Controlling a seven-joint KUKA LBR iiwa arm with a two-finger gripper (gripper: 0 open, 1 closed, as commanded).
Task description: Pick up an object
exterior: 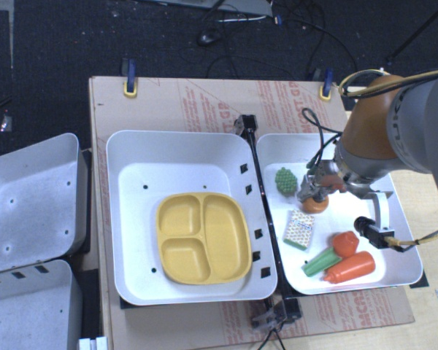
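The right bin (405, 268) holds a bumpy green ball (285, 180), a small orange object (315, 204), a white patterned packet (299, 230), a red tomato-like piece (344, 243), a green stick (320, 262) and an orange carrot (349, 267). My gripper (312, 193) hangs low over the bin's middle, directly on top of the small orange object, which peeks out under it. The grey and orange arm (383, 133) comes in from the right and hides the bin's far right part.
The left bin (131, 195) holds a yellow divided plate (203, 237). A black divider (259, 203) runs between the two bins. Spare white bin lids (29, 195) lie off the bench at the left. Blue and yellow clamps (130, 79) hold the board's far edge.
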